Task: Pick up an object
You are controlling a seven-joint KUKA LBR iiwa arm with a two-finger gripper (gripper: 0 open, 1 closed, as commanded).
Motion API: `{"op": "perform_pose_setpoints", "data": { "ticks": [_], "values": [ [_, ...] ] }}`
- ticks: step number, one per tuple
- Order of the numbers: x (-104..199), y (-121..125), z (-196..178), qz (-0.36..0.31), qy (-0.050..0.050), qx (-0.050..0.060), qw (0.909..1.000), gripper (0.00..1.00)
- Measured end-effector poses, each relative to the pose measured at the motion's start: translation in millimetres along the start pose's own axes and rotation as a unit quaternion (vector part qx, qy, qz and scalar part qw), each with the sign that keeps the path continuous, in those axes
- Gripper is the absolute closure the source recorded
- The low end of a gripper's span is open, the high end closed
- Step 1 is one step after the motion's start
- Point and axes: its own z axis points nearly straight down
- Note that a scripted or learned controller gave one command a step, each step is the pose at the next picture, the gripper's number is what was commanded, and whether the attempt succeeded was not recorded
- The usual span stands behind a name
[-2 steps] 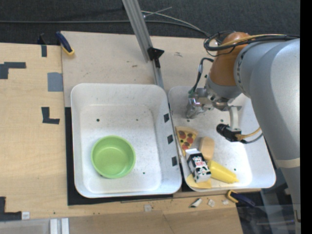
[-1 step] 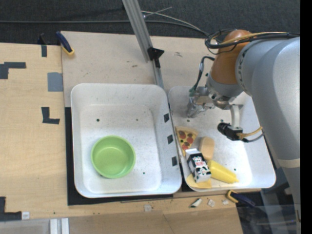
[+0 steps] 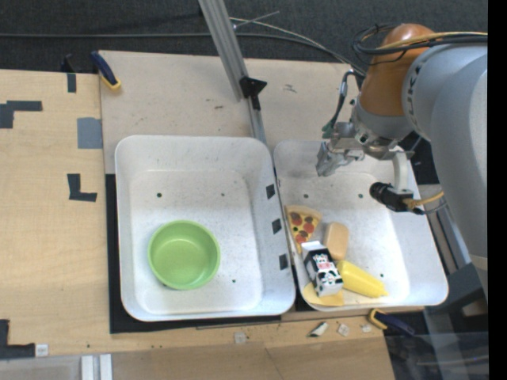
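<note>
The grey metal two-finger claw (image 3: pixel 328 165) is seen above the far part of the right shallow white plastic bin (image 3: pixel 412 248); whether it is open or closed cannot be told. Nothing is seen between its parts. Below it, toward the near edge, are gathered a pizza-slice toy (image 3: pixel 302 225), a tan block (image 3: pixel 337 239), a black-and-white carton (image 3: pixel 322 267) and a yellow wedge (image 3: pixel 363 281). Far to its lower left, a round green plastic bowl (image 3: pixel 184 254) is placed in the left white bin (image 3: pixel 190 161).
</note>
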Motion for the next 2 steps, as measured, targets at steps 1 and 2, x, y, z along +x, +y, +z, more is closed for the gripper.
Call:
{"op": "perform_pose_setpoints", "data": {
  "ticks": [1,2],
  "values": [
    [0,-3,-43,0.0,0.0,0.0,1.0,1.0],
    [0,-3,-63,-0.001,0.0,0.0,1.0,1.0]
  ]
}}
